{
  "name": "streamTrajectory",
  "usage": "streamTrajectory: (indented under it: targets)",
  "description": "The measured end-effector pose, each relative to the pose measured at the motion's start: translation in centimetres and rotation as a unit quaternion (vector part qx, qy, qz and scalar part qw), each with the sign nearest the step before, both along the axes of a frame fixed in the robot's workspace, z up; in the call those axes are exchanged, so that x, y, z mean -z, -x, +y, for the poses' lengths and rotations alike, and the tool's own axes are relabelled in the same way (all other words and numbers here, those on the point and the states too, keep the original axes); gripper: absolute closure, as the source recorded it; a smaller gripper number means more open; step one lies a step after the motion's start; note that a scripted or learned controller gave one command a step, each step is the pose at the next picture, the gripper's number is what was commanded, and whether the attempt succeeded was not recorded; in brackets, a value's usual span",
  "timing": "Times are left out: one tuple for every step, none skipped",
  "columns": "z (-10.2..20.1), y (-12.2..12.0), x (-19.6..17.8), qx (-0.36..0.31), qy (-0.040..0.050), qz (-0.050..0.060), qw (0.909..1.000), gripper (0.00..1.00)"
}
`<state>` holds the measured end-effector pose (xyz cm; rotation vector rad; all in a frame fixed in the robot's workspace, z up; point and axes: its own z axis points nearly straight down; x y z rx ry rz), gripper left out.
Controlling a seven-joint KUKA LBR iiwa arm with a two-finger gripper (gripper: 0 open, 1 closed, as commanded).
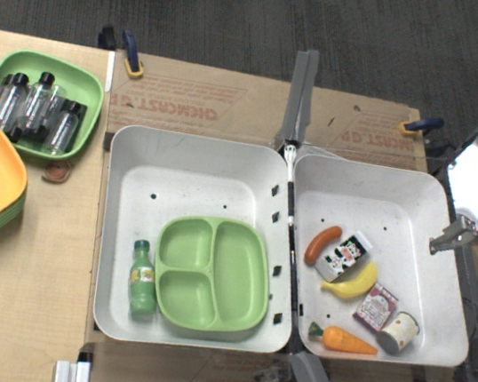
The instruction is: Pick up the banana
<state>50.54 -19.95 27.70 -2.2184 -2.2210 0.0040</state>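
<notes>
Banana (351, 282) lies in the right bin (436, 199), well left of the tool (459, 235), whose grip I cannot tell.

— What did the robot's own hardware look like?
— Little of it was plain: a thin, pale grey metal gripper (453, 236) with slim, pointed prongs at the right bin's right rim.
— Any cables or markings?
— Dark thin rods or cables ran behind it; markings were too small to tell.
</notes>
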Motion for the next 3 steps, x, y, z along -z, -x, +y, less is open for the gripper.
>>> streamTrajectory:
  targets:
    - [0.0, -0.1, 18.6, 0.058, -0.0002, -0.001, 0.9983, 0.00]
    - [7.3, 2.6, 18.4, 0.137, 0.0003, -0.004, 0.9906, 0.00]
    - [7.2, 2.7, 17.7, 0.139, 0.0007, -0.003, 0.9902, 1.00]
